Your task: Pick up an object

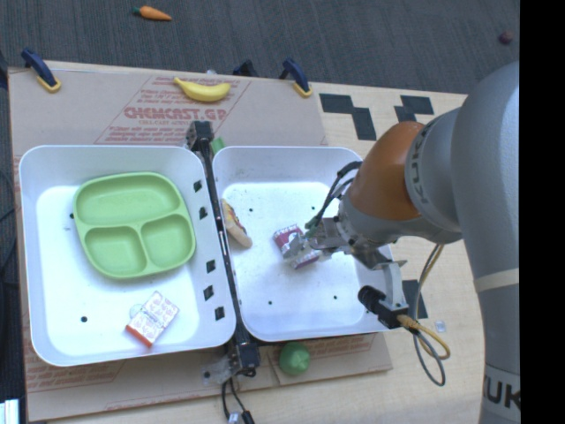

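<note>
- The small red-and-silver packet (289, 241) lies near the middle of the right bin (265, 321), crinkled and shiny, one of two things on that bin's floor.
- The other is a tan, bun-like food piece (236, 223), rounded and long, against the bin's left wall.
- Two shallow white bins sit side by side on the counter (353, 113); the left bin (44, 325) holds one pale green divided plate (134, 223) with three compartments, smooth plastic, and one small red-and-white patterned box (152, 317) near its near edge.
- Outside the bins: one yellow banana (203, 87) on the brown cardboard at the far side, one green ball (294, 358) at the near edge, one orange carrot (154, 12) on the dark floor far left.
- The single grey arm reaches in from the right, its orange band above the right bin, wrist bent down and leftward.
- The pincer (309, 244) sits right at the packet's right side, touching or nearly so; whether its tips are spread or closed, and whether they grip the packet, I cannot tell.
</note>
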{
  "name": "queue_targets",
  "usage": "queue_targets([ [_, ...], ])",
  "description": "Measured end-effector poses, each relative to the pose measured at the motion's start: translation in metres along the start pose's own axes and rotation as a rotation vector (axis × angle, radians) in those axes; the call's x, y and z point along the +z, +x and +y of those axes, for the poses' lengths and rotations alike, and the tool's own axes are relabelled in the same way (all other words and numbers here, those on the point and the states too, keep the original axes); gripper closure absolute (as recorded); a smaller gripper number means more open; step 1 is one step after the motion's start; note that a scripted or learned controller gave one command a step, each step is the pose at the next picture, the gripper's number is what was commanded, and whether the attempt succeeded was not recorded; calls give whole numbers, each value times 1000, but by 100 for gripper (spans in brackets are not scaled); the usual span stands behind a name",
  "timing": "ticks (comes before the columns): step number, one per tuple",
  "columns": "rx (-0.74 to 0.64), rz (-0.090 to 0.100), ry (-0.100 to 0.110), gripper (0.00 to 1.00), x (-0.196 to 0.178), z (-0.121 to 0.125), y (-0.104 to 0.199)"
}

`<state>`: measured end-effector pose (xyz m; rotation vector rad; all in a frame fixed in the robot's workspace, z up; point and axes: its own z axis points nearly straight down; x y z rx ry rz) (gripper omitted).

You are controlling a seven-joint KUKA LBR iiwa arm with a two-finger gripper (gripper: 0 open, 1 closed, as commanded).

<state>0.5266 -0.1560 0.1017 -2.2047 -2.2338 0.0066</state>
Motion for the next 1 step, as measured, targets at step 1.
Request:
queue_targets([
  [1,7,2,-4,100,-112,-50,48],
])
